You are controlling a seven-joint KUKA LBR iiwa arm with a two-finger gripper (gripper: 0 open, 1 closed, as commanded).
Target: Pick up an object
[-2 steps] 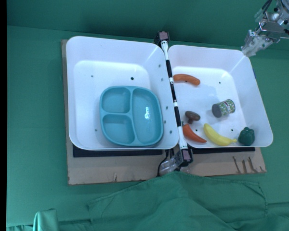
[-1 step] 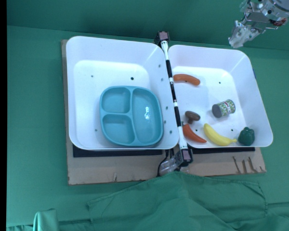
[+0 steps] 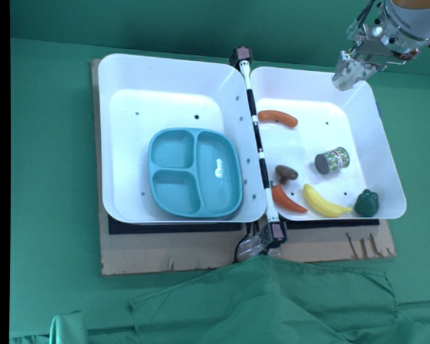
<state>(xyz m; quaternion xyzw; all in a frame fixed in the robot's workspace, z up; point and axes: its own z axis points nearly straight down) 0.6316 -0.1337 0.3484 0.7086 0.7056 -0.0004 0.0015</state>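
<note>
Nothing picked yet. Right bin (image 3: 387,165) holds the candidates: hot dog (image 3: 278,118) near the upper left, its long axis roughly across the bin; small can (image 3: 332,160) lying on its side mid-bin; brown mushroom (image 3: 286,172) just above the carrot (image 3: 288,199) by the divider; banana (image 3: 325,202) and green pepper (image 3: 366,202) along the near wall, pepper in the corner. Gripper (image 3: 346,72) hangs over the bin's far right corner, above the rim, carrying nothing. Can't tell the finger state from this angle.

Nearest targets look like the can, down and slightly left of the gripper, or the hot dog, down-left. The can has open floor all around, so it's probably the cleanest approach. Pepper and banana hug the wall, so there's less room there.

Left bin (image 3: 129,84) carries a teal divided plate (image 3: 195,172). Bins sit on cardboard (image 3: 129,256) over green cloth (image 3: 50,156).
</note>
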